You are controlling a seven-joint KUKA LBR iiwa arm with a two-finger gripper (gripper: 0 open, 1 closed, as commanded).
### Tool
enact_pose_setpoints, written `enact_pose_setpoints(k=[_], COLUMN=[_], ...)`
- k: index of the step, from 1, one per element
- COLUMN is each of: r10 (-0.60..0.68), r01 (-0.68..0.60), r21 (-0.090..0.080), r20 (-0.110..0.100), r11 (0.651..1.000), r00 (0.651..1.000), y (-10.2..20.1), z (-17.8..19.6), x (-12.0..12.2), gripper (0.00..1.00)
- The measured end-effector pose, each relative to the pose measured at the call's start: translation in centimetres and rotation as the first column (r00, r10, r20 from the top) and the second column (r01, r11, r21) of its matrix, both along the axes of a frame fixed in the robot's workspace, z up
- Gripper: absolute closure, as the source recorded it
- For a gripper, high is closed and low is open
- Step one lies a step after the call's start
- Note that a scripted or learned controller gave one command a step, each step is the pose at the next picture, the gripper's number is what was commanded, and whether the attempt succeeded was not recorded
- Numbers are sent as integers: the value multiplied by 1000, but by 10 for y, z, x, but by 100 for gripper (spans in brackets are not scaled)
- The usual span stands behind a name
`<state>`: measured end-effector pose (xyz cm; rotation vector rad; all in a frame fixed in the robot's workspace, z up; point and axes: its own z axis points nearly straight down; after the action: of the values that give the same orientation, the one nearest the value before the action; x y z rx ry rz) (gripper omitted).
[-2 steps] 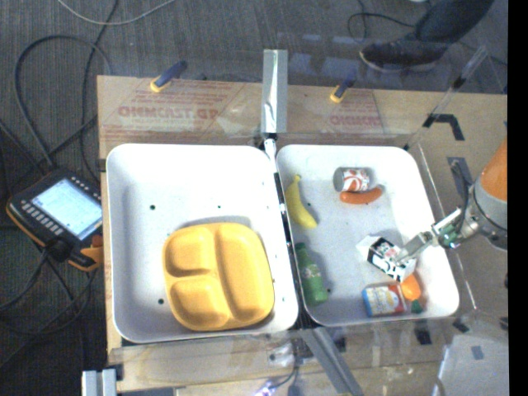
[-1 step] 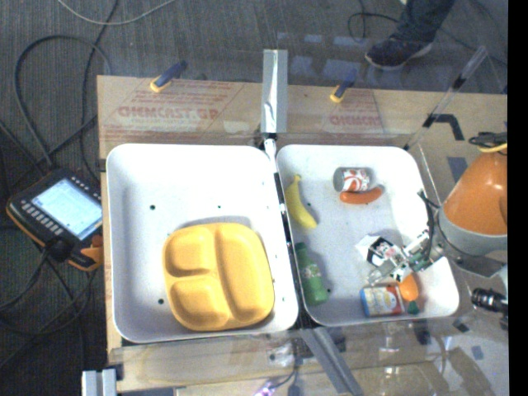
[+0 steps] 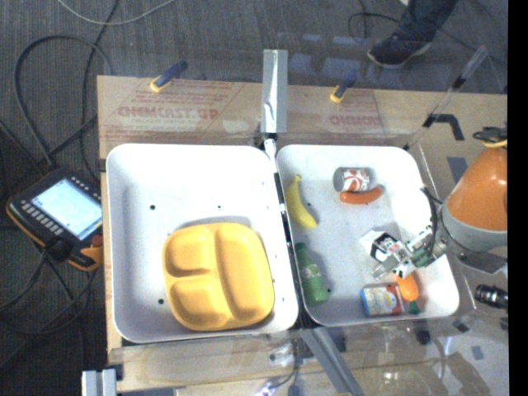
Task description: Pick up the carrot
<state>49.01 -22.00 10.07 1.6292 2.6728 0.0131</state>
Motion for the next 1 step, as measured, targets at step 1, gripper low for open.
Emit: enact_pose_setpoints(k=[1], r10=[2], r01=[-2], r21=[-1], r20=[-16], r11=[1000], r00=[1000], y=[45], z=[115], x=[-2], gripper=[100])
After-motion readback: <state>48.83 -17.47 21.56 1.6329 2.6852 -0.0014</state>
